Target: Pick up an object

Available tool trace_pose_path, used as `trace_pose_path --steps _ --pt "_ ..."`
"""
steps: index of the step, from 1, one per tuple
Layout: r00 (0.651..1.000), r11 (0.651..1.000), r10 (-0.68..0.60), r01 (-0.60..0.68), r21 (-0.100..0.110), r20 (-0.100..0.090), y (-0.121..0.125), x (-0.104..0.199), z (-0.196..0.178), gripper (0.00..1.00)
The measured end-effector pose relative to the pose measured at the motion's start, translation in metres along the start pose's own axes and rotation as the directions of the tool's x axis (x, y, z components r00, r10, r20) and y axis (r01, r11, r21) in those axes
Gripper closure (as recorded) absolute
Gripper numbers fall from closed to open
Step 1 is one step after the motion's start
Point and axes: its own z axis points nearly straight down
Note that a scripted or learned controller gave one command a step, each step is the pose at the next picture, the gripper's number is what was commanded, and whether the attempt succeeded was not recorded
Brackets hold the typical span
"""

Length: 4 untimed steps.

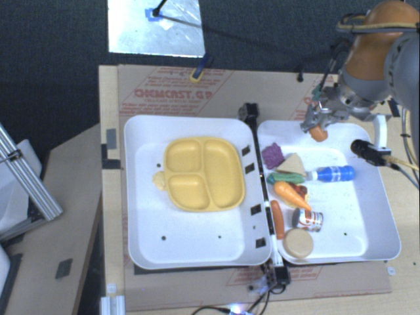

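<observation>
End effector (317, 125) above right bin (387, 241) far edge, closed on small orange item (319, 134) — only tip pinched. Risk: item slips out, drops back among toys, or outside rim.

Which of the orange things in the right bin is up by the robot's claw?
The small orange piece at the gripper, near the bin's far edge. The carrot and sausage lie nearer the camera.
</observation>
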Motion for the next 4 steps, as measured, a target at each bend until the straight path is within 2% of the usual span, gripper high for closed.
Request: trace_pose_path --steps 1,2,3,4 --pt "1.0 1.0 0.0 0.0 0.001 0.0 0.001 0.0 -0.026 1.0" --pt "1.0 1.0 -0.001 0.001 0.008 -0.001 -0.047 0.03 -0.033 1.0" --pt "1.0 1.0 -0.002 0.002 0.009 -0.002 -0.086 0.064 -0.018 1.0" --pt "1.0 1.0 -0.003 0.003 0.007 -0.002 -0.125 0.092 -0.033 1.0"
